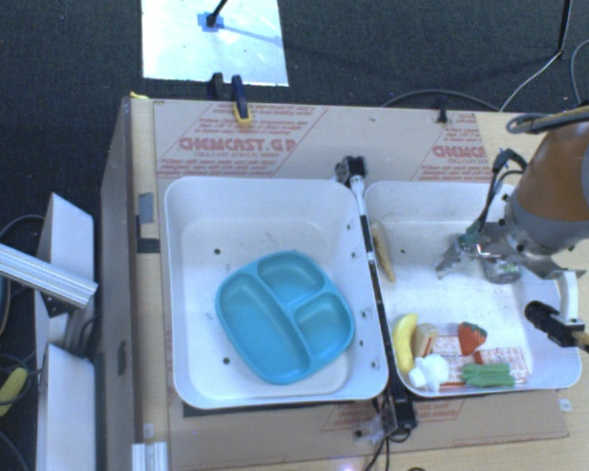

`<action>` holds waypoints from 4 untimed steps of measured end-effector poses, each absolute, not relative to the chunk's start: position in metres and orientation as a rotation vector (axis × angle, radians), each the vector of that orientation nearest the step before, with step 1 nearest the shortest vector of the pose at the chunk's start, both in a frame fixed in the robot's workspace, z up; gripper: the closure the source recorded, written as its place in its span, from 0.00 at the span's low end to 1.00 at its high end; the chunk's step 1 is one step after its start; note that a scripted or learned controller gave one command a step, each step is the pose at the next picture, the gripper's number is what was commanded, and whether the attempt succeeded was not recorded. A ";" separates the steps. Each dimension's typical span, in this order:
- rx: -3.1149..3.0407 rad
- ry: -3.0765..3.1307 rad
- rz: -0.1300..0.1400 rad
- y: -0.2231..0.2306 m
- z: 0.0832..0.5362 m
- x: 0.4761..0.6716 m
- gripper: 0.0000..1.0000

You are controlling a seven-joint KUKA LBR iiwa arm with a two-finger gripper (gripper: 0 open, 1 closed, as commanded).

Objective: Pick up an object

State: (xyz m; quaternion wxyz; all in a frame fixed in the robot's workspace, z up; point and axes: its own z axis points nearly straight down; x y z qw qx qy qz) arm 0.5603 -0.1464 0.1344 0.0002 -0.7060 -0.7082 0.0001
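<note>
Tool (458,256): hangs over the right bin (412,214), toward its far middle; whether its fingers are spread or pressed together cannot be told; nothing visibly pinched.
Objects: banana (403,340), white piece (431,372), red item (472,337), green item (487,375) lie along the near edge of that bin.
Left bin (201,214): holds a blue divided plate (285,316).
Worktop (275,140): carries both bins side by side.

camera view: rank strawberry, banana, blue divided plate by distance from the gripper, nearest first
Gripper hangs over the right bin.
1. Strawberry: right bin, just below the gripper in the view.
2. Banana: right bin, near its left wall, lower left of the gripper.
3. Blue divided plate: left bin, across the divider.
</note>
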 end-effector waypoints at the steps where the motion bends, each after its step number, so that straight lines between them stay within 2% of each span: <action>1: -2.224 -2.226 -0.002 -0.207 0.222 0.579 0.00; 2: -2.220 -2.222 0.001 -0.206 0.143 0.540 0.00; 3: -2.218 -2.226 -0.002 -0.197 0.098 0.638 0.00; 4: -2.218 -2.234 -0.004 -0.198 0.110 0.639 1.00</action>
